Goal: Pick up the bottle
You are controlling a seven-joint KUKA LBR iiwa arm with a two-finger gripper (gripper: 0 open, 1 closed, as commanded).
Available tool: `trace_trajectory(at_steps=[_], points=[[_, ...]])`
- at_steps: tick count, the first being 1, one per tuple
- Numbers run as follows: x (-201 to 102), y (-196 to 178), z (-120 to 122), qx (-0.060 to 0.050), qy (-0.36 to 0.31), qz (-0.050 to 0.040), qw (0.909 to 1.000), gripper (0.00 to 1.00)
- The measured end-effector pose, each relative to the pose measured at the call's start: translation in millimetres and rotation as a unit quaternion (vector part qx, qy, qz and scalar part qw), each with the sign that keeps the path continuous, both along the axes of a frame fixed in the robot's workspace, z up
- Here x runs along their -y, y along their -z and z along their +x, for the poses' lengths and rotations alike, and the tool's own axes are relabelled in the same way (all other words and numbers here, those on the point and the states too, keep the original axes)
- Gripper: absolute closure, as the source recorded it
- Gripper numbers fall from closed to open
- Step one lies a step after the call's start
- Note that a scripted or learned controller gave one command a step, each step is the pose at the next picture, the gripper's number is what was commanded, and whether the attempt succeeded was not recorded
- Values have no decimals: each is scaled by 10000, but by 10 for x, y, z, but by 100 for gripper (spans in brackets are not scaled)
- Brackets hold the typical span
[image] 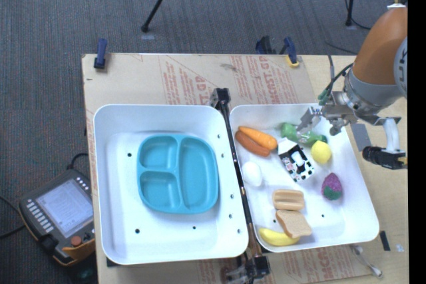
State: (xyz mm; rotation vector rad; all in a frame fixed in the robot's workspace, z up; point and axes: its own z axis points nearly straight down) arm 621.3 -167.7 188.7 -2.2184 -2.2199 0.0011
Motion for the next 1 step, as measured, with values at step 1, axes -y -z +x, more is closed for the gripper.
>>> trace_trajectory(at_steps=[1], points=[[-5,-102,5,-3,-14,6,10000,100]])
